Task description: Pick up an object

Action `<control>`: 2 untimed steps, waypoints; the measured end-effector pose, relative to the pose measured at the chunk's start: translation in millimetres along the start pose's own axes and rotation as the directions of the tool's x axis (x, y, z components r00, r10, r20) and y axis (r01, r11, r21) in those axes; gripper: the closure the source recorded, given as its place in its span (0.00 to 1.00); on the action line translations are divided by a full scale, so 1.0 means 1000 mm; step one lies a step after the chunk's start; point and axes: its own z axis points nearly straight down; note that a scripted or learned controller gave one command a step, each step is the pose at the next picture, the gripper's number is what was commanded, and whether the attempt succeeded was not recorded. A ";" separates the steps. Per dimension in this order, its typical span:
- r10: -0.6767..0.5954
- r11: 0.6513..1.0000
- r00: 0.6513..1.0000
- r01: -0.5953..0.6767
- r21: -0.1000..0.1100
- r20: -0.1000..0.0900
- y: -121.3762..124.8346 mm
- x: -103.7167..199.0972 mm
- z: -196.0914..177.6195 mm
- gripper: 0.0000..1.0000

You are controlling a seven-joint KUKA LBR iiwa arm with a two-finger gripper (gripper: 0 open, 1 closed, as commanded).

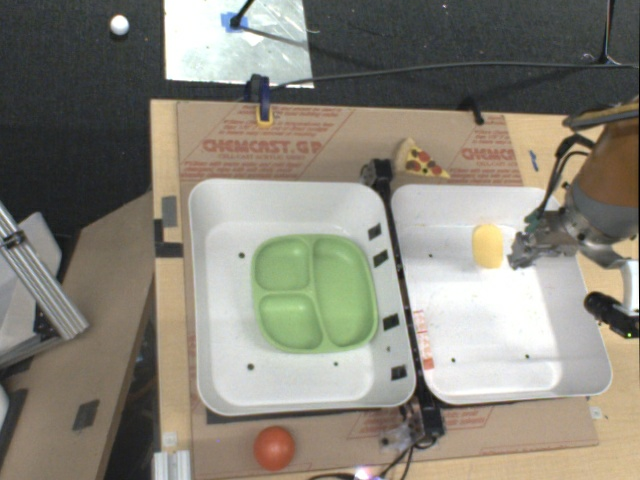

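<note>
From my remote seat, I saw a brown board printed with red lettering (270, 148) lying over a tan wooden bench (110, 268). Behind it, dark black carpeted floor (420, 18) stretched away, bearing a shiny crinkled silver sheet (200, 28) marked with blue tape (237, 22). A small white ball (119, 25) sat well apart on the floor.

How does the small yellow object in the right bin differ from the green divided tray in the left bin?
The small yellow rounded object is much smaller than the green divided plastic tray. The yellow object is a plain lump; the green tray has three compartments. The yellow object lies close beside the hand; the green tray lies far from it. Each rests inside a white bin.
</note>
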 end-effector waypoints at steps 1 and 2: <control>-0.001 1.000 1.000 0.001 0.000 0.000 -0.006 0.006 -0.051 1.00; -0.001 1.000 1.000 0.001 0.003 -0.001 -0.004 0.005 -0.063 1.00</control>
